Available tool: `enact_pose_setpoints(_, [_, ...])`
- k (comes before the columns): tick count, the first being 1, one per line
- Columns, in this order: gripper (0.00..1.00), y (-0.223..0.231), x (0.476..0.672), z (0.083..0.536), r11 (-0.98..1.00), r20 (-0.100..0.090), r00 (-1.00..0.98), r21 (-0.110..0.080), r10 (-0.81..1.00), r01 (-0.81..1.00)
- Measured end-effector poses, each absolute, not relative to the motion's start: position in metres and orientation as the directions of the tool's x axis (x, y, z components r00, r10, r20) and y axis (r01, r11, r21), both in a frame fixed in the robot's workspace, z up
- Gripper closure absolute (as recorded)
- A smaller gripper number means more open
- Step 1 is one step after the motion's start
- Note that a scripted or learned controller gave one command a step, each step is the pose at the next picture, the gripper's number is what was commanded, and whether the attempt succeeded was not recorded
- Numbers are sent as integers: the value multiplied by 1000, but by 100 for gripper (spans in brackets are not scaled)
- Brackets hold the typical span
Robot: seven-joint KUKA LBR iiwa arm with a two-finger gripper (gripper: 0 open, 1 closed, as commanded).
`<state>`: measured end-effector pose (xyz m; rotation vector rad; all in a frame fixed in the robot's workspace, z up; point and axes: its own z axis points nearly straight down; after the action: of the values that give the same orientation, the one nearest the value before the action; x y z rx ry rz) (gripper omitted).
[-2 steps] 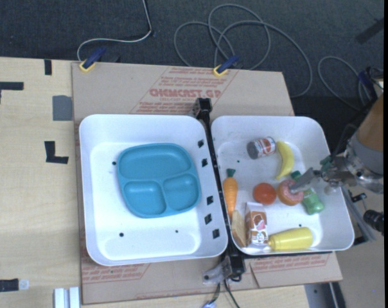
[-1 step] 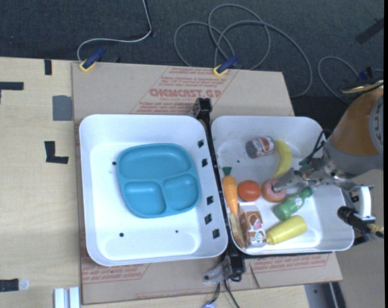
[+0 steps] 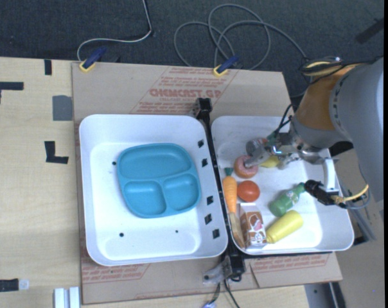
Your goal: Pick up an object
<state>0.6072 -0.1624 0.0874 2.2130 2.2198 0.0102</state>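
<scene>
Two white bins side by side on counter. Left bin (image 3: 94, 172): blue divided plate (image 3: 158, 178) at centre. Right bin (image 3: 338, 233): carrot (image 3: 229, 194) along left wall, tomato (image 3: 248, 190), green bottle (image 3: 286, 201), yellow bottle (image 3: 284, 226), brown carton (image 3: 253, 228) near front edge, label unreadable. Pincer (image 3: 258, 154) low over pink ring (image 3: 246, 167) near back-left corner; grip state cannot tell. Cardboard (image 3: 175, 88) beneath bins, red print partly legible: "CHEMCAST GP".

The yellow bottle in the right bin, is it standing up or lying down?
Lying down. The yellow bottle rests on its side on the right bin floor, near its front edge, beside the small carton.
</scene>
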Motion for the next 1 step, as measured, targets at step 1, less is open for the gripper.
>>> enact_pose_setpoints(1, [0, -143, 659, 85, 9, 7, -8, -40, 1000, 999])
